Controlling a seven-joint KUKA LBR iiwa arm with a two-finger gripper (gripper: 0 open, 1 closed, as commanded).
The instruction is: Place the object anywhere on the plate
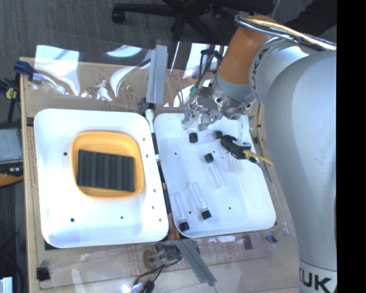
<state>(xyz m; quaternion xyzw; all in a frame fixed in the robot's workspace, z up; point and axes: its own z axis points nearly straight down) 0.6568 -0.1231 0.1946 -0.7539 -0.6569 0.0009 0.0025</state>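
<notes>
From above, we see clear vials with black caps in the right bin. One vial lies right of the yellow plate, long axis running up-left, cap uppermost. The gripper hovers beyond it.

A robotics lab: a KUKA arm reaches over a counter bearing two white bins, cables beside them, and an office chair base beyond.
</notes>
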